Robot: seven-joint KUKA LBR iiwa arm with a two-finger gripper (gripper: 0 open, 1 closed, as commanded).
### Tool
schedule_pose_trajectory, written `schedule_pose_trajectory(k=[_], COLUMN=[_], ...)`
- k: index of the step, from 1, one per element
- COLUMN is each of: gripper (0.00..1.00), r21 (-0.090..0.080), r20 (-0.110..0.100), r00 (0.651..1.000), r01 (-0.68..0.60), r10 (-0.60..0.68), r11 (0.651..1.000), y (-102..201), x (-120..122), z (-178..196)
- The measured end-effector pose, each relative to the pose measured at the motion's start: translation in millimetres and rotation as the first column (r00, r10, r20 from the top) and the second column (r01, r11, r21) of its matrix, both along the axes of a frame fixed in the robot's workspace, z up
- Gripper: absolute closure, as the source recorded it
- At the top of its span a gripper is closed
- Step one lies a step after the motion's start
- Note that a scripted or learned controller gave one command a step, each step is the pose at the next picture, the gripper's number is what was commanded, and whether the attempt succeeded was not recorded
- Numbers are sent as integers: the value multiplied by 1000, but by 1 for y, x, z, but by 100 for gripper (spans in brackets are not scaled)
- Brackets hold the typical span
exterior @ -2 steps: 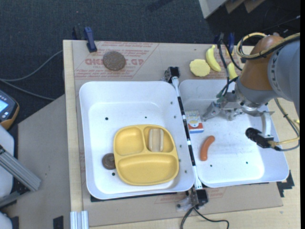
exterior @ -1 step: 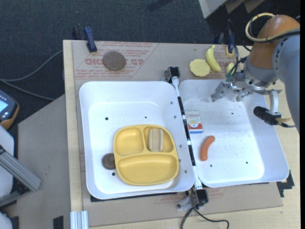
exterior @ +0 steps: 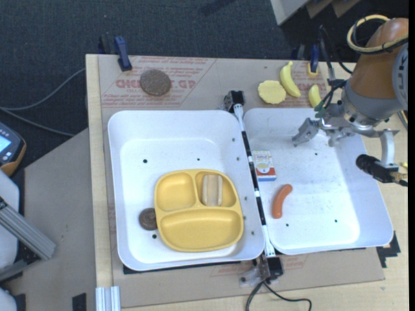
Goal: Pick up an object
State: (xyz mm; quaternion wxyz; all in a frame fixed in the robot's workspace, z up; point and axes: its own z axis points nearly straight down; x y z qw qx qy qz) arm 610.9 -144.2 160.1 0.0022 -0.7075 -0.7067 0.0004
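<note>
Spread open and gripping nothing, the end effector (exterior: pixel 321 130) hovers over the right shallow white bin (exterior: pixel 363 235)'s far end; the orange sausage-shaped toy (exterior: pixel 280 201) lies near the bin's left wall, ungrasped, so picking remains.

In the right bin (exterior: pixel 337 229), bare floor runs from the centre toward 5 o'clock. A sausage (exterior: pixel 281 200) and a small carton (exterior: pixel 262 163) crowd the 9 o'clock wall. The left bin (exterior: pixel 130 173) stays passable only along 12 o'clock; a yellow tray (exterior: pixel 196 229) and a brown disc (exterior: pixel 148 219) block the rest.
</note>
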Motion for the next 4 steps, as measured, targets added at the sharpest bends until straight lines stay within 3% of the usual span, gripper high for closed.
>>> schedule_pose_trajectory(k=[1,2,3,4], gripper=[0,0,100,100], r21=[-4,0,-3,-3], r20=[4,-4,5,18], r00=[1000,1000,1000,1000], r01=[0,0,1,-8], r10=[0,0,-1,8], r11=[1000,1000,1000,1000], y=[29,52,51,91], x=[-29,-85,-82,-31], z=[-78,-76,-65,31])
